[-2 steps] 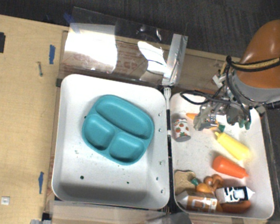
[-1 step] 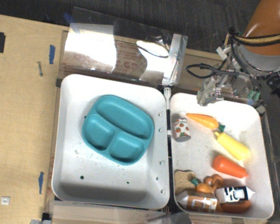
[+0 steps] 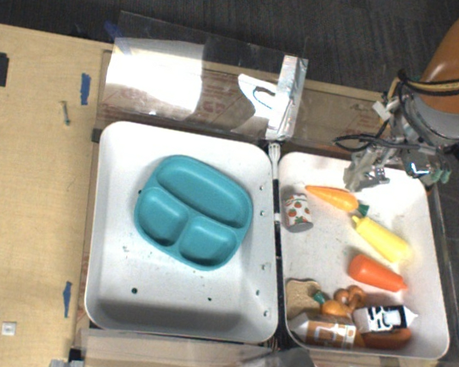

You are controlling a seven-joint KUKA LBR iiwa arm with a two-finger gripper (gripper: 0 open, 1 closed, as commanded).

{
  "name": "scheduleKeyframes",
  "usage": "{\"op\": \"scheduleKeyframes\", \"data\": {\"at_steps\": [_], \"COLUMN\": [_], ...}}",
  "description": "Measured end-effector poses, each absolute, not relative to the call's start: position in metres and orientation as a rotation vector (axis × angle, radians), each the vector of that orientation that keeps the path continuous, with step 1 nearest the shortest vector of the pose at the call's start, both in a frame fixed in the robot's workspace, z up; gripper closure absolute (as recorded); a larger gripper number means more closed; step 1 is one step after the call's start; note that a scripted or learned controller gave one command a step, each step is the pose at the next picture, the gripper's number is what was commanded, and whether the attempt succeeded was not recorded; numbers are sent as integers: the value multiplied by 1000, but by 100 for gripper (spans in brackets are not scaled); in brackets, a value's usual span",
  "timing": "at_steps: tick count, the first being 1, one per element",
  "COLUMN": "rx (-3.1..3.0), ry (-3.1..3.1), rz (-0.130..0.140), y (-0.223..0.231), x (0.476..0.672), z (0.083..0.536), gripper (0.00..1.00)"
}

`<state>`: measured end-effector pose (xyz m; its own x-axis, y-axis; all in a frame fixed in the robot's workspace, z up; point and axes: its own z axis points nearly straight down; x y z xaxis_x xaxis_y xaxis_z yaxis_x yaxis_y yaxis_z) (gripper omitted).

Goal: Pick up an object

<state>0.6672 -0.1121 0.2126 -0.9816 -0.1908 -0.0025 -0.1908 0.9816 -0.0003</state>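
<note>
Gripper (image 3: 367,176) is hanging over the far edge of the right bin (image 3: 438,255); whether it is parted or closed cannot be told, and nothing is showing in it. Just beside it, a toy carrot (image 3: 332,198) is lying near the bin's back, with a yellow corn cob (image 3: 382,239) and an orange pepper (image 3: 377,273) lying toward the front. A small patterned cup (image 3: 296,212) is sitting by the divider. The left bin (image 3: 114,203) is holding a teal divided tray (image 3: 194,211).
</note>
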Motion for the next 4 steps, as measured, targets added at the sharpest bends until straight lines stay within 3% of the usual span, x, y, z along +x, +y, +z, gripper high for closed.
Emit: {"op": "scheduleKeyframes", "data": {"at_steps": [1,2,4], "rx": [-504,-443,-438], "ry": [3103,3090,3074], "rz": [5,-5,-5], "y": [-150,-99,-97], "x": [665,671,674], "z": [102,242,263], "gripper": [100,100,100]}}
